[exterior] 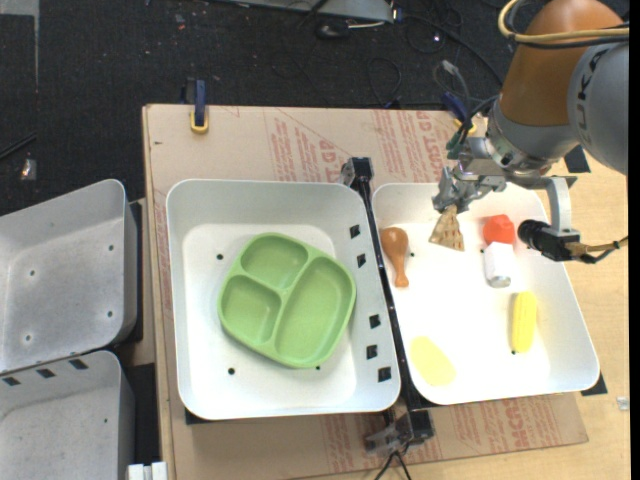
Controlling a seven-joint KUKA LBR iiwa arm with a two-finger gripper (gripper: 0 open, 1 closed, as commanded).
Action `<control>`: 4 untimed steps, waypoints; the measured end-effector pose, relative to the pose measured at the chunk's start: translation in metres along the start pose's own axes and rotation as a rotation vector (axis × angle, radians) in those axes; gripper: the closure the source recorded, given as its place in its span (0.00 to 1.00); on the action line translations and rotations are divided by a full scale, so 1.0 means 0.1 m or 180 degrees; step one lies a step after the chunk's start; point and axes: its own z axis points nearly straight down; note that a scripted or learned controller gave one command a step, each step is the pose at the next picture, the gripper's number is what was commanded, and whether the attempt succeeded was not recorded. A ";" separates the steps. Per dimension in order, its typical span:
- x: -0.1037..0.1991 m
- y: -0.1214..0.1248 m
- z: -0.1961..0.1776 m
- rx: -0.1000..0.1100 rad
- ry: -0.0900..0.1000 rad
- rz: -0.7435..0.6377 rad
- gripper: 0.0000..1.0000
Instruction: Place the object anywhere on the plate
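Note:
A green plate (288, 297) with three compartments lies in the left white bin (190, 218), and nothing rests on it. My gripper (455, 196) hangs over the back of the right bin (570, 368). A tan wedge-shaped piece (447, 232) sits right below it, and its narrow end reaches up to the gripper's tip. I cannot make out whether the wedge is gripped or just lies under the gripper.
The right bin also holds a brown drumstick-shaped piece (397, 252) near the divider, a red-and-white piece (498, 248), a corn cob (522, 321) and a pale yellow piece (432, 360). A black divider (380, 288) runs between the bins. A black cable plug (545, 238) hangs beside the wrist.

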 end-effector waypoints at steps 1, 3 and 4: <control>0.48 -0.02 0.07 0.0001 0.0000 -0.0001 1.00; 1.49 0.01 0.12 -0.0001 0.0002 -0.0004 1.00; 1.94 0.16 0.10 -0.0011 0.0000 -0.0001 1.00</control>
